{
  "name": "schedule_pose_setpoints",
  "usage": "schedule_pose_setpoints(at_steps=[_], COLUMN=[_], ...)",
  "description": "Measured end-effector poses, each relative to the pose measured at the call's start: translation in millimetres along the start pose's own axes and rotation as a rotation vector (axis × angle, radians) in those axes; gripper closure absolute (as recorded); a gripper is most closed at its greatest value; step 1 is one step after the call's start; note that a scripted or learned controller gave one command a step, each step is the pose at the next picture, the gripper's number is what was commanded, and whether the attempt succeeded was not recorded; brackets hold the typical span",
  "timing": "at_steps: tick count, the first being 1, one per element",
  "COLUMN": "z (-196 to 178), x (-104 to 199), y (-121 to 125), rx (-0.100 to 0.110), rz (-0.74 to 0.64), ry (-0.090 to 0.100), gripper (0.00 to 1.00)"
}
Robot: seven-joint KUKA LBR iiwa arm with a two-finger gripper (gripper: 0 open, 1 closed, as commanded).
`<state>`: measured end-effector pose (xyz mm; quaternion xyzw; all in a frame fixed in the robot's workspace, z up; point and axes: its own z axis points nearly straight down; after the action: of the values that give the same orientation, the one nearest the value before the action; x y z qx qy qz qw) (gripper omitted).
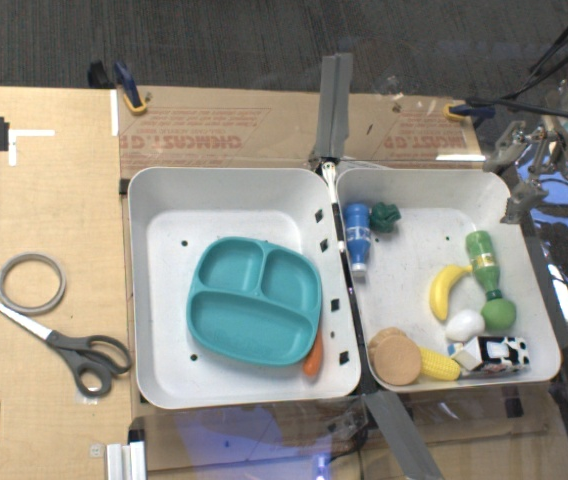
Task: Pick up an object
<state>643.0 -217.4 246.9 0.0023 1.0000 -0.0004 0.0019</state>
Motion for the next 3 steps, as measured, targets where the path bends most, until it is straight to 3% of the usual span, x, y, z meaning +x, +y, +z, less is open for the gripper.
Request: schedule_pose_setpoints(at_steps=[1,2,3], z=[131,154,154], x=[18,74,83], y=[-4,35,84], rx=[0.0,0.0,0.0], rz=[0.162,0.284,0.278], ry=[0.0,0.002,0.002], gripper=[0.0,0.0,0.0])
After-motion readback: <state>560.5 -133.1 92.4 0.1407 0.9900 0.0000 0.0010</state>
